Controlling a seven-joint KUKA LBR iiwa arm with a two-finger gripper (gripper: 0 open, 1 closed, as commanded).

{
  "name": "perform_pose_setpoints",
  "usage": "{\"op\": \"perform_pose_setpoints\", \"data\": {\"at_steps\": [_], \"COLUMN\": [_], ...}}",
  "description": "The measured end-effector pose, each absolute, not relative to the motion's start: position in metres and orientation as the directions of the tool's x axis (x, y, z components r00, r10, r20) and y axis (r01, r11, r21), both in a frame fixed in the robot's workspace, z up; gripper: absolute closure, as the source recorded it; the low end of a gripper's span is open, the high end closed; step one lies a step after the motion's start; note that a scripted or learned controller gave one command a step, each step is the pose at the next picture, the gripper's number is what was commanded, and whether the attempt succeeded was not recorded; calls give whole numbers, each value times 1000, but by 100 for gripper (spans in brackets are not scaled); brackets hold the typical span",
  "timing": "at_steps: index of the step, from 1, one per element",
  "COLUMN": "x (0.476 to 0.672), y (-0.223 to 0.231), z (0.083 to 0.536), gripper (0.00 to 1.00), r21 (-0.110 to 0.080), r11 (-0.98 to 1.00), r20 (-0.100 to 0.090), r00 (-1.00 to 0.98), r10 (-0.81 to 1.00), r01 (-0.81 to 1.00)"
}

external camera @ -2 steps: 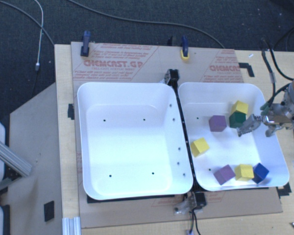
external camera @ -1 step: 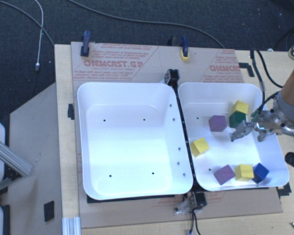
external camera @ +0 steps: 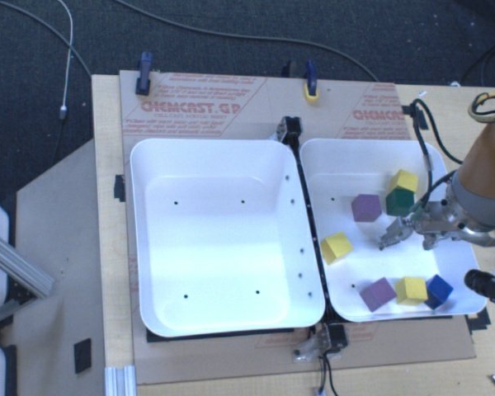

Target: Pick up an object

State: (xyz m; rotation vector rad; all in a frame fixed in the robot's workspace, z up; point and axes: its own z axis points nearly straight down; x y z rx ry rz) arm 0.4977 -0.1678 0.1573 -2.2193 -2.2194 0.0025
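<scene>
- Passing over the left bin on the desk; looking for a target in the right bin instead.
- Noting the yellow cube lying alone near the right bin's left wall, well apart from the other pieces; judging it the easiest pick, with free space on every side.
- Noting the purple cube further back, and a second purple cube at the front, just beside another yellow cube and a blue cube.
- Hovering with the jaws spread and pinching nothing, between the back cluster and the front row, to the right of the lone yellow cube.
- Avoiding the green cube and the yellow cube behind it: sitting together, likely leaving no room for a clean closure.
- Centring over one isolated cube, squaring up to two opposite flat faces, descending until straddling it, then closing.
- Checking for the cube between the jaws before lifting; guarding against nudging it sideways or clipping a neighbour.
</scene>
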Motion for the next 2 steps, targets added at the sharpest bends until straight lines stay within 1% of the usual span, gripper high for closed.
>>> {"op": "perform_pose_setpoints", "data": {"at_steps": [1, 2], "x": [499, 500], "y": [-168, -168], "z": [170, 223], "gripper": [100, 100], "r21": [2, 5], "r11": [0, 0], "r20": [0, -1], "r00": [0, 0], "r10": [1000, 1000], "r01": [1000, 1000]}}
